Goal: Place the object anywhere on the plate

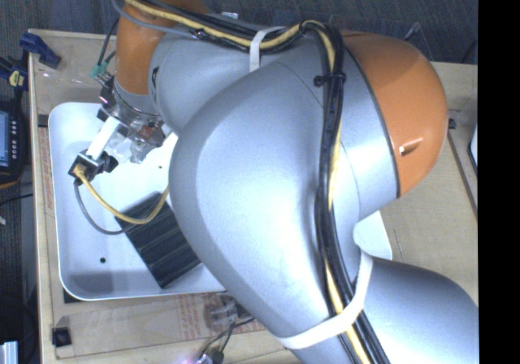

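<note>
My gripper (122, 143) hangs over the upper left part of the left white bin (65, 192), below the orange wrist band (138, 45). A white part with a black tip (88, 161) sticks out from it toward the bin's left wall. A dark ribbed rectangular object (162, 247) lies on the bin floor below and to the right of the gripper, partly under the arm. A yellow and grey cable (101, 212) loops from the gripper down to that object. I see nothing between the fingers. The big grey arm body (276, 192) hides the rest of the bins.
The bench's wooden edge (36, 151) runs along the left of the bin. Blue clamps (36, 47) sit at the bench's far left corner. A dark device (12, 139) stands off the bench at the left. Bare bin floor (89, 265) shows at the lower left.
</note>
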Controlling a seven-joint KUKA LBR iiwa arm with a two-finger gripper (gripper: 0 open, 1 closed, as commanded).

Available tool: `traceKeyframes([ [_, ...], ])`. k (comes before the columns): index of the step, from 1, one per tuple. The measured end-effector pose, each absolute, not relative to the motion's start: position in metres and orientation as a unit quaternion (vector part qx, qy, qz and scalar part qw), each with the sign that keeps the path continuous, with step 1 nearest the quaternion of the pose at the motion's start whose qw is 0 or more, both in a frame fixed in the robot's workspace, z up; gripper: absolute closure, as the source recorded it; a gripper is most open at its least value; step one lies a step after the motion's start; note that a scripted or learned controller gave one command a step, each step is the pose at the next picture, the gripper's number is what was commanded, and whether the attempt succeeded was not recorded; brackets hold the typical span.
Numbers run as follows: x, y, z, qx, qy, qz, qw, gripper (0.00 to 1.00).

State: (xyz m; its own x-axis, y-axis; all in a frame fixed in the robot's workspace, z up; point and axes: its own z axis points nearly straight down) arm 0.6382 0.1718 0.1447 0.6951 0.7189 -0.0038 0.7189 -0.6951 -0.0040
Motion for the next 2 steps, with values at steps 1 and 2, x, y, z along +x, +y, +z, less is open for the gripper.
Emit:
traceKeyframes([
  [1, 0.627, 0.157, 0.282, -0.854, -0.521, 0.0001, 0.001, 1.0],
  [2, 0.567, 0.159, 0.213, -0.795, -0.607, 0.0036, 0.002, 1.0],
])
